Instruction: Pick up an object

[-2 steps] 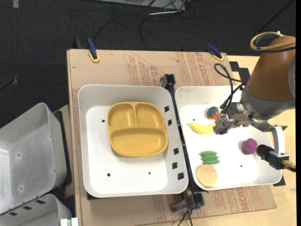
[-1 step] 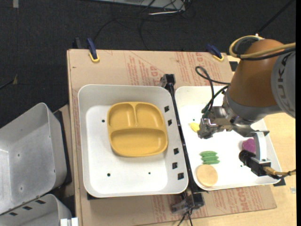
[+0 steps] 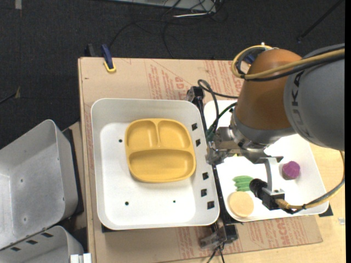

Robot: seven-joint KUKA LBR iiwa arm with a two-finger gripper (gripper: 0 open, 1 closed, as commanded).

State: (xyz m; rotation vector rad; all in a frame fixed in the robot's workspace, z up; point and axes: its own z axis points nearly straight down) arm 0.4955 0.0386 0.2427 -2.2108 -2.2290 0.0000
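My gripper (image 3: 219,151) hangs at the left edge of the right bin (image 3: 312,152); I cannot tell its state. Candidates lie right of it: a purple piece (image 3: 290,170), a green piece (image 3: 242,181), a tan disc (image 3: 241,204). I'd pick the well-separated purple one, centred, descending straight.

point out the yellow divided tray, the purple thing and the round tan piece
yellow divided tray (image 3: 160,158), camera view, on the floor of its large front compartment
purple thing (image 3: 290,170), camera view, on the middle of its top
round tan piece (image 3: 241,204), camera view, on the centre of its flat face
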